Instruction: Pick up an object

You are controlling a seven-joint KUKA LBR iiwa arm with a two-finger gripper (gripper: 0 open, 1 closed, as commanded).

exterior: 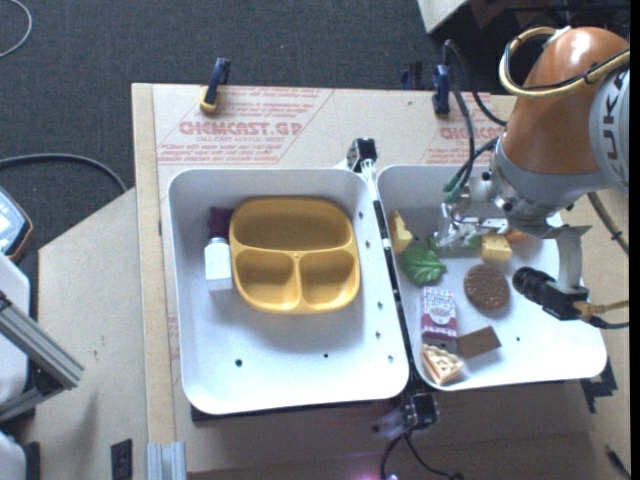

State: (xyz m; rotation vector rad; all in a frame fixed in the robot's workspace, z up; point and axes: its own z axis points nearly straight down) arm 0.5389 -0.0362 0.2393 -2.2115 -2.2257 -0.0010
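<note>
My gripper (459, 232) hangs low over the back of the right bin (560, 368), below the grey and orange wrist. Just in front of it to the left lies a green leaf-shaped toy (423, 264). A small yellow piece (400, 234) rests by the bin's left wall. At the gripper's right a yellow block (496, 248) pokes out, with a bit of orange beside it. Nearer the front are a round brown cookie (486, 288), a pink packet (438, 311), a brown bar (477, 343) and a pizza-like wedge (443, 365).
The left bin (200, 368) holds a yellow divided plate (294, 253) and a small white bottle (217, 258) with a purple top. A black cylinder with a cable (545, 291) juts over the right bin's right side. Clamps sit on the board's back edge.
</note>
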